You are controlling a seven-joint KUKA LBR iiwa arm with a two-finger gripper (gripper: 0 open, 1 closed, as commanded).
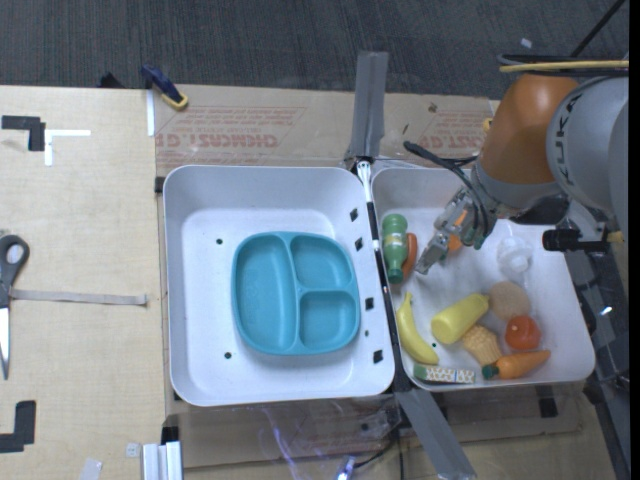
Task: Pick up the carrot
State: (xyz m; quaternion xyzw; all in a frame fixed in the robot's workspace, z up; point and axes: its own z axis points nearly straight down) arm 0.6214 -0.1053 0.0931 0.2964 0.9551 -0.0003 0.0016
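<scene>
Nearest the camera, along the near wall of the right white bin [575,298], a small orange toy carrot with a green stub end [518,365] is recorded, lying flat with its green end pointing left. It is judged to be light, rigid moulded plastic, smooth and somewhat slippery, tapering toward its tip; a hold across the thicker middle of the body is judged the most secure.

Items around it: a bumpy yellow corn piece [480,345] is touching or just beside the green end; a small red tomato [522,332] sits just behind; a beige rounded piece [509,299] lies further back; a yellow cylindrical block [459,318], a yellow banana [412,332] and a flat patterned strip [447,374] lie to the left. A green-and-orange bottle-shaped item [396,245] lies by the divider. The bin wall in front and the corn and tomato close by are judged to leave little room for fingers.

The two-finger gripper [437,251] is seen low over the back left of the same bin, well apart from the carrot. Its fingers appear slightly parted; something orange shows beside them, but a held object cannot be confirmed.

In the left white bin [190,268] a teal three-compartment tray [297,293] is entered.
</scene>
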